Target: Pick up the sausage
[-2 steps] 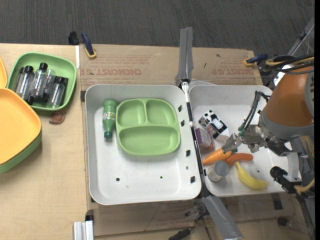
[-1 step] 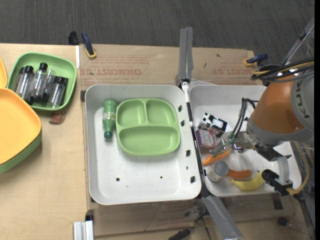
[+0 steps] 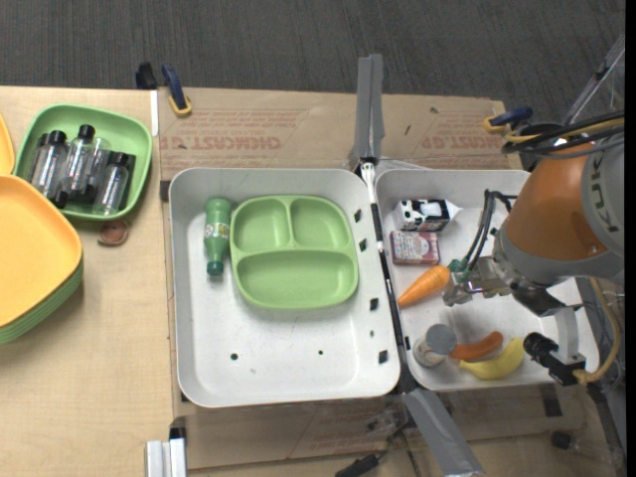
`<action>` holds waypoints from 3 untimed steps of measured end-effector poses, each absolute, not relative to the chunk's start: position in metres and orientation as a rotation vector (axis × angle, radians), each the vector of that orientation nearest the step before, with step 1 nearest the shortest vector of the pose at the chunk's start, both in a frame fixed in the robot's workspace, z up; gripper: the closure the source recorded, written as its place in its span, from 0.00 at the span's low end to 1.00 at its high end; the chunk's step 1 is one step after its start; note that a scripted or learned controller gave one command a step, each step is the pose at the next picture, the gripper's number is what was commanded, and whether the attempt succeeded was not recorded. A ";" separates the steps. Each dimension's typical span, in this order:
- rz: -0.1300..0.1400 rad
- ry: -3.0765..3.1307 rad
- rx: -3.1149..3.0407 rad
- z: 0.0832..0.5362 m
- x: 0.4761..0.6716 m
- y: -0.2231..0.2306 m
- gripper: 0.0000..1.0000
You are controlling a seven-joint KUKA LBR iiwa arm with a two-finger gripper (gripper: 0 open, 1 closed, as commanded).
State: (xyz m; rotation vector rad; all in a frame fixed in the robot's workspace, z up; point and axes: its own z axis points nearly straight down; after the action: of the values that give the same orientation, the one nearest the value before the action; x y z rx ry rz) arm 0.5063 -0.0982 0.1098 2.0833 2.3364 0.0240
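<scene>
The sausage (image 3: pixel 478 346), short and reddish-orange, lies near the front of the right bin (image 3: pixel 517 189). It rests against a yellow banana (image 3: pixel 496 364) and beside a small grey round can (image 3: pixel 434 346). My gripper (image 3: pixel 465 288) hangs over the middle of that bin, a little behind the sausage and just right of the thick end of an orange carrot (image 3: pixel 424 284). Nothing shows in its grasp. The orange-banded wrist (image 3: pixel 556 212) hides the bin's right side.
Toward the back of the right bin sit a pink packet (image 3: pixel 414 247) and a black-and-white cow toy (image 3: pixel 424 213). The left bin (image 3: pixel 278 366) holds a green divided plate (image 3: pixel 294 249) and a green bottle (image 3: pixel 216 235). A green tray of bottles (image 3: pixel 84 162) and stacked yellow plates (image 3: pixel 35 266) sit far left.
</scene>
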 end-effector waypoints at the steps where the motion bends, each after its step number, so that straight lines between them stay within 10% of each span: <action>1: 0.024 2.337 2.083 0.110 0.506 -0.098 0.00; 2: -0.003 2.428 1.997 0.092 0.538 -0.096 0.00; 3: -0.004 2.424 2.002 0.101 0.538 -0.097 1.00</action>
State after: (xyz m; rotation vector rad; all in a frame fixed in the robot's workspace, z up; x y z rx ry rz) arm 0.5379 -0.0974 0.1005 2.0018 2.4238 -0.0040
